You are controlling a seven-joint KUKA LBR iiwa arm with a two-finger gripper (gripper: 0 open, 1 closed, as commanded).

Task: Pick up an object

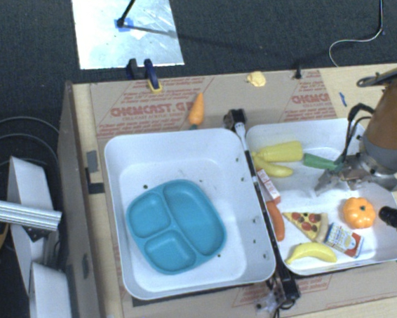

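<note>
Cardboard-covered bench point(178, 100) carries two white bins. Nearest me, in the right bin point(336, 264), I see a banana point(310, 252) at 6 o'clock, a small carton point(344, 239), a pizza slice point(305, 222) and an orange pumpkin point(358, 212) at 4. I cannot tell the gripper point(333, 178) state; it sits mid-bin beside a green item point(318, 160). Farther, a corn cob point(280, 153) at 11. The left bin point(131, 218) holds a blue tray point(175, 225).
</note>
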